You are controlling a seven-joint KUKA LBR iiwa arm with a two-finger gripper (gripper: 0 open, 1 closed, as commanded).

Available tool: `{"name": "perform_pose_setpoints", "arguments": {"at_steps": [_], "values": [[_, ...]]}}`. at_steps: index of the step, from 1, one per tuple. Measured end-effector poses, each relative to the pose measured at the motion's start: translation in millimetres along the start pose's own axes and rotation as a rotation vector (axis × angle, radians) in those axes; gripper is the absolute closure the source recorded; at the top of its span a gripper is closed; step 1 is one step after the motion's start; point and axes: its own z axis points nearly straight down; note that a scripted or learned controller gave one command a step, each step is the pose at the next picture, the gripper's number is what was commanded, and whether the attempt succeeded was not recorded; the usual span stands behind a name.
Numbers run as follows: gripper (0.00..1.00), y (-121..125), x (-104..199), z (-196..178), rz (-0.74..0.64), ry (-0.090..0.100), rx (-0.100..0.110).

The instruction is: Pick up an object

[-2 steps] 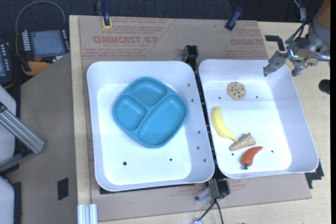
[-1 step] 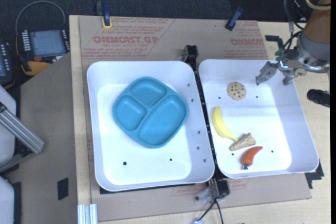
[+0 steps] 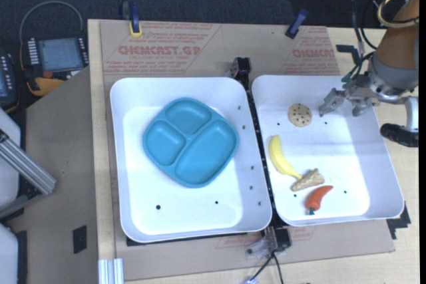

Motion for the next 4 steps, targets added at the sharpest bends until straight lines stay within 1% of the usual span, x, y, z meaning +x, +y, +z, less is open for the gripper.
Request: {"name": "perform_pose_setpoints", "arguments": {"at_steps": [1, 2, 3, 4], "values": [[0.00, 0.3, 0.4, 33.7, -0.001, -0.001, -0.003], [1.00, 1.2, 0.6, 21.8, -0.002, -0.002, -0.007], [1.00, 2.1, -0.7, -41.8, -0.001, -0.004, -0.011], [1.00, 10.3, 6.8, -95.7, -0.002, -0.004, -0.012]]}}
